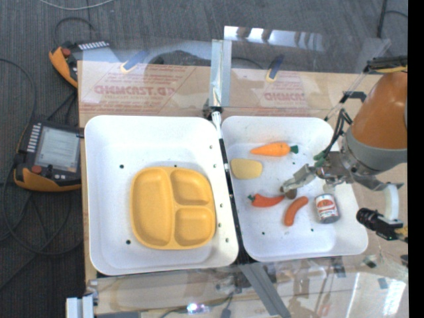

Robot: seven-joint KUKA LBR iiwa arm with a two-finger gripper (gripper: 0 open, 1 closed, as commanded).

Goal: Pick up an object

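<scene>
The left bin (99,177) holds a yellow tray (173,207). The right bin (344,244) holds a carrot (271,150) at 12 o'clock, a sausage (295,210), and a can (326,208). The end effector (291,185) hangs over them; its grip cannot be told.

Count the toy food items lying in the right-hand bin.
5: a carrot at the back, a pale yellow piece at the left, a red chili pepper, a sausage, and a small can at the right.
</scene>
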